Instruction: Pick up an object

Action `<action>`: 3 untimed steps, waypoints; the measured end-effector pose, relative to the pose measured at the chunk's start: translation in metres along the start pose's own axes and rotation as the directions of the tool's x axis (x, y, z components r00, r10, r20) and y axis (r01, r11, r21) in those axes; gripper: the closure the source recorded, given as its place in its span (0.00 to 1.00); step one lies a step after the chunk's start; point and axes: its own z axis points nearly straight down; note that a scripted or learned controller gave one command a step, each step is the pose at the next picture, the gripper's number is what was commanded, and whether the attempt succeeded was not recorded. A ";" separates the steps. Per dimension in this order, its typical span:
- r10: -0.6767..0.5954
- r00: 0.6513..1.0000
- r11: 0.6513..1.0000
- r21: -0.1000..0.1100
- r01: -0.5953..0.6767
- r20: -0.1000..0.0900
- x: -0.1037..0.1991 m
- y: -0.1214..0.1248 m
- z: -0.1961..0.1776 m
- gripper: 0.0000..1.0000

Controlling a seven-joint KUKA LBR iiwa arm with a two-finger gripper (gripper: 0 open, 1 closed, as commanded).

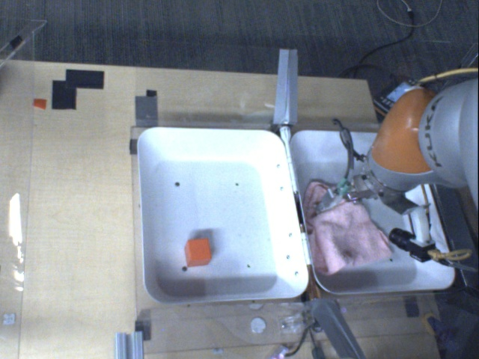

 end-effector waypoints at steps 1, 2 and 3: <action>-0.050 0.999 0.999 0.003 0.050 0.000 -0.021 0.056 0.002 0.00; -0.103 0.995 0.995 0.002 0.103 0.000 0.001 -0.055 -0.001 0.00; 0.190 0.982 0.982 0.003 -0.190 0.000 -0.008 0.028 0.001 0.00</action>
